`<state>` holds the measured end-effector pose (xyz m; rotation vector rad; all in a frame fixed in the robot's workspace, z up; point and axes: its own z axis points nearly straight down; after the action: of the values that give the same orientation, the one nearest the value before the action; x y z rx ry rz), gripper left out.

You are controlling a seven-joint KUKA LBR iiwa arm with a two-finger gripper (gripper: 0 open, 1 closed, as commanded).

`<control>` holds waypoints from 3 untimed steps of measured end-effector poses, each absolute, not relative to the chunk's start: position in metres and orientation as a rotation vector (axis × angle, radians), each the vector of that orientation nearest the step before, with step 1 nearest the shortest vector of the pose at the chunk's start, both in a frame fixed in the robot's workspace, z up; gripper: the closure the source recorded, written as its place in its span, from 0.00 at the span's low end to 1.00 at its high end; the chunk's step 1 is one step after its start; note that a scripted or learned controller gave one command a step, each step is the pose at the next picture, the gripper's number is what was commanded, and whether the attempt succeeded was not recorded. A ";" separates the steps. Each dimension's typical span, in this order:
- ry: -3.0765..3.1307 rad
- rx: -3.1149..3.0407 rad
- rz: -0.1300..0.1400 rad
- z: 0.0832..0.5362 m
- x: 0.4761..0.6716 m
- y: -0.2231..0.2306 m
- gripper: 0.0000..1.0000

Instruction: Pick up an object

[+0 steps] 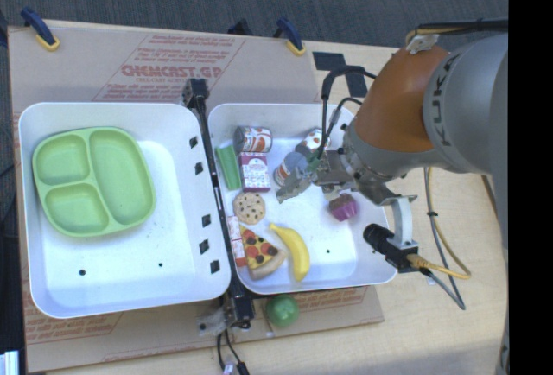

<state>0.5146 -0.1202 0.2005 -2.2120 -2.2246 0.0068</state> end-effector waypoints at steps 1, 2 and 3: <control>-2.232 -2.220 -0.005 0.096 0.597 -0.146 0.00; -2.238 -2.212 -0.005 0.107 0.598 -0.145 1.00; -2.229 -2.213 -0.002 0.214 0.591 -0.045 1.00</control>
<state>0.5911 -0.0452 0.2142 -2.2127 -2.2287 -0.0016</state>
